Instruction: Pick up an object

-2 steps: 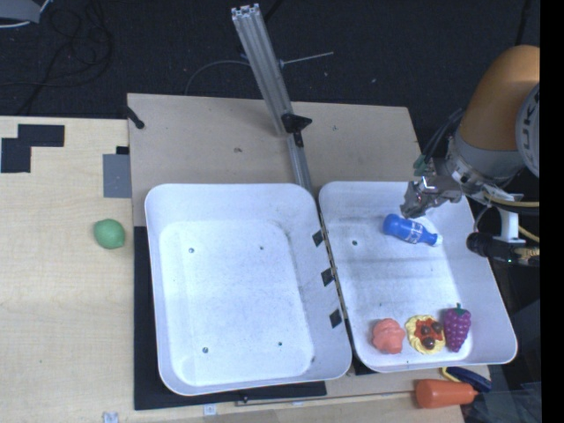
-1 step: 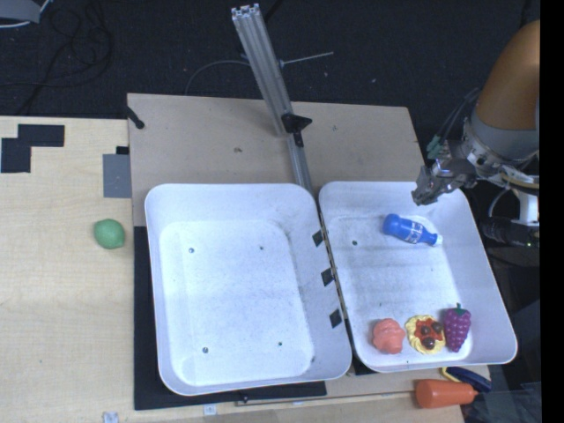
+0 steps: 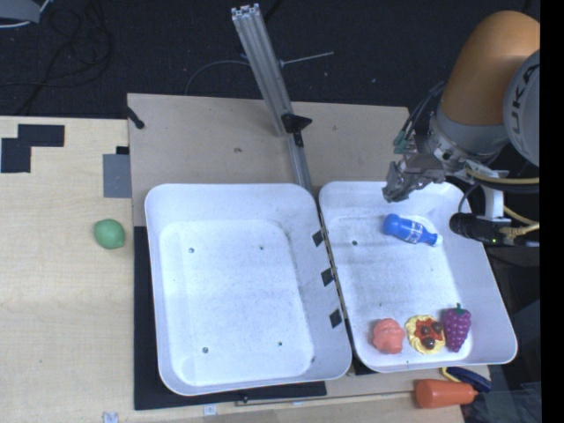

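The claw (image 3: 401, 186), finger state apparently indeterminable, hovered just above-left of the blue bottle (image 3: 410, 230), whose long axis ran left-right.

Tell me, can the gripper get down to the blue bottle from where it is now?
Probably yes. The gripper hangs over the right bin's far end, just above and left of the blue bottle, which lies on its side alone on the bin floor. Nothing sits between them; the other toys are at the near edge.
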{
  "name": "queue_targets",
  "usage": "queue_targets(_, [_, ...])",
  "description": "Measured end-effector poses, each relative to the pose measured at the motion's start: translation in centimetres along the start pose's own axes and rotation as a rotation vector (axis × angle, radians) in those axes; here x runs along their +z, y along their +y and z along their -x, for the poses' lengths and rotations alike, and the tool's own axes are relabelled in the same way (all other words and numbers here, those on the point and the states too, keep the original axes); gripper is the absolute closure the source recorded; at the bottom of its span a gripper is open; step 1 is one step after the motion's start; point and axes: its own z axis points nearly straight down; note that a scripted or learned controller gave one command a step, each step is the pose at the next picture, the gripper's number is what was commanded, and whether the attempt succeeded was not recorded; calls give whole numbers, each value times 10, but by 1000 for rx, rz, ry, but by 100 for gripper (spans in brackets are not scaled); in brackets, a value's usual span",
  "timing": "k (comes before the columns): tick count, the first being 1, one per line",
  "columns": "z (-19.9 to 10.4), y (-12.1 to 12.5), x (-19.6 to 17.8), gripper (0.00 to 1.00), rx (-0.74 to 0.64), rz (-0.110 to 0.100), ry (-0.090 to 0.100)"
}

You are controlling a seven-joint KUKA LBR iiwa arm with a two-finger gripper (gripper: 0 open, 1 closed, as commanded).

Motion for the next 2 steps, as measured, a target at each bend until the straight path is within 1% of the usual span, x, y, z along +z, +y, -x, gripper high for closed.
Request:
queue_targets(1, [-49, -8, 2, 100, 1, -1, 0])
queue_targets(2, [-92, 0, 11, 100, 1, -1, -1])
